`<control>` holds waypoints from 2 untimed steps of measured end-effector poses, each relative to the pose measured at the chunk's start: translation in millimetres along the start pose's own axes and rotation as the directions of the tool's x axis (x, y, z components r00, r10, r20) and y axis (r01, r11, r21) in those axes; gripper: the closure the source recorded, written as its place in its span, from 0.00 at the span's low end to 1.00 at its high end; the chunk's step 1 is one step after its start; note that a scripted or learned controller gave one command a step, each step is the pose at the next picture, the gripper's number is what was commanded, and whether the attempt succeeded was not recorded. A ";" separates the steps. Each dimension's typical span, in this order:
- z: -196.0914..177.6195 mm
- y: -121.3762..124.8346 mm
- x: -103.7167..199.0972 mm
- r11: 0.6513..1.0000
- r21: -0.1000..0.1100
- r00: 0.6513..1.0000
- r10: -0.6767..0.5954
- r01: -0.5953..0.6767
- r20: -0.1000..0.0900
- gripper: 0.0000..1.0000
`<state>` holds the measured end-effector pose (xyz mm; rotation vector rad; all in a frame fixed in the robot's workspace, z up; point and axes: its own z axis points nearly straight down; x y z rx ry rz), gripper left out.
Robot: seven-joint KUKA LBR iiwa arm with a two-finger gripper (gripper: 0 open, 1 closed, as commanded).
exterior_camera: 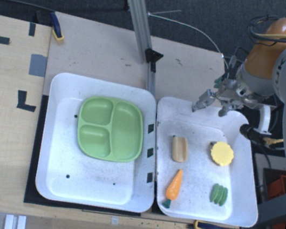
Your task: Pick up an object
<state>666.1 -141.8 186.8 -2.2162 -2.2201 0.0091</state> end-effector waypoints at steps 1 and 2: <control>44.3 -3.2 0.3 1.000 -0.001 1.000 0.000 0.000 0.000 0.00; 98.8 -4.6 1.4 1.000 0.000 1.000 -0.001 0.001 0.000 0.00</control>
